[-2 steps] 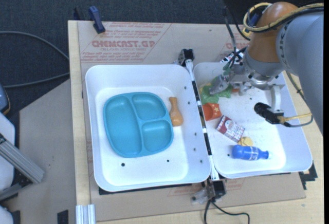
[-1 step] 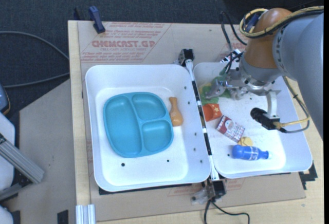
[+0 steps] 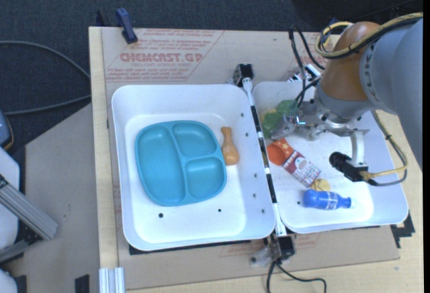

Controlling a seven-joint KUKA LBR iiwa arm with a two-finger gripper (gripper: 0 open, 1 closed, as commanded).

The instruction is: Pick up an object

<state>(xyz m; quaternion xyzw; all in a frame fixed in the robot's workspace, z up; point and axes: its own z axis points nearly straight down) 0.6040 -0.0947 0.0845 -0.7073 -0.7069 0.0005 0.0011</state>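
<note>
In the right bin (image 3: 386,207) lie a green object (image 3: 274,120) at the back left, an orange and red packet (image 3: 290,158) in the middle, a blue bottle (image 3: 324,200) near the front and a small yellow piece (image 3: 322,185) just behind it. My gripper (image 3: 299,121) hangs low over the back of this bin, right beside the green object, and the wrist covers most of it. I see nothing held in it.
The left bin (image 3: 127,107) holds a blue divided plate (image 3: 180,161) and a tan wooden piece (image 3: 229,146) next to the plate's right side. A black part with a yellow cable (image 3: 349,166) hangs off the arm over the right bin.
</note>
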